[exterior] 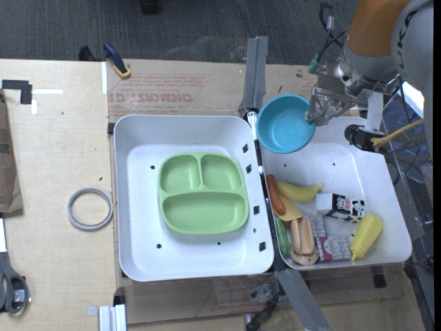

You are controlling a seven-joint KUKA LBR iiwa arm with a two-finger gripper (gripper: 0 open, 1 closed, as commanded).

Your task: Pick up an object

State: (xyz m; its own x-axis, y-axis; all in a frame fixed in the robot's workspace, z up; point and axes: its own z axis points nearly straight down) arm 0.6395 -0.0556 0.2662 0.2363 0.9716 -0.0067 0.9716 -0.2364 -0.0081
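Observation:
A blue bowl (pixel 282 125) hangs tilted over the far left corner of the right bin (pixel 386 178), overlapping the divider between the bins. My gripper (pixel 315 114) comes down from the upper right, and its fingers pinch the bowl's right rim. Lower in the right bin lie a banana (pixel 300 190), a red sausage (pixel 276 196), a bun (pixel 302 241), a yellow squeeze bottle (pixel 365 236), a small black-and-white box (pixel 344 204) and a pink packet (pixel 332 245). The left bin (pixel 134 205) holds a green divided plate (pixel 203 193).
A tape ring (pixel 90 207) lies on the bench left of the bins, with scissors (pixel 12 289) at the lower left corner. A blue clamp (pixel 117 59) sits at the back. The arm's cables (pixel 386 138) hang over the right bin's far right corner.

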